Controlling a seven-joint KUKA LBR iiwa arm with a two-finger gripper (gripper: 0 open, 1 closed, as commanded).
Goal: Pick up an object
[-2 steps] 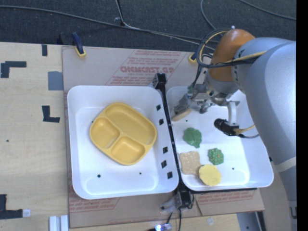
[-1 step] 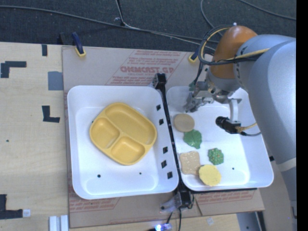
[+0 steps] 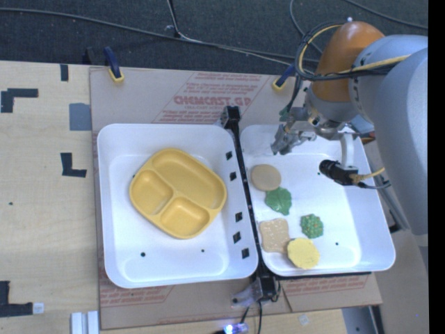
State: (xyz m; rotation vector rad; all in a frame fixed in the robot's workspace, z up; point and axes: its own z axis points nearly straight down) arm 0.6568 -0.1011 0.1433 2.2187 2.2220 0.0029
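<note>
Wooden bench (image 3: 42, 207) with black tape marks, a brown cardboard sheet (image 3: 201, 96) on it under two shallow white plastic bins side by side, dark carpet beyond.

Largest first: grey KUKA arm with the orange band (image 3: 348, 54) reaches in from the right, wrist over the far end of the right bin (image 3: 368, 249). Left bin (image 3: 111, 256) carries one yellow three-compartment plastic tray (image 3: 178, 192), lying flat and skewed.

Right bin items, big to small: one round tan cookie-like disc (image 3: 265, 177), one square tan cracker-like piece (image 3: 274, 234), one round yellow disc (image 3: 303, 253), one flat green leafy piece (image 3: 279, 200), one small green knobbly lump (image 3: 311, 225). All sit along the near-left half of the bin, the cracker touching or just beside the yellow disc.

Counts: 2 bins, 1 tray, 5 small items.

The tool (image 3: 286, 139) hangs above the bin's far-left corner, near the tan disc but clear of it. Nothing visible in it; can't tell whether it's apart or together, too blurred.

Step, as I read it: approach, no grasp yet. Next move likely calls for a descent onto the tan disc. Flat, thin target: risk of sliding off or pinching the bin floor.
</note>
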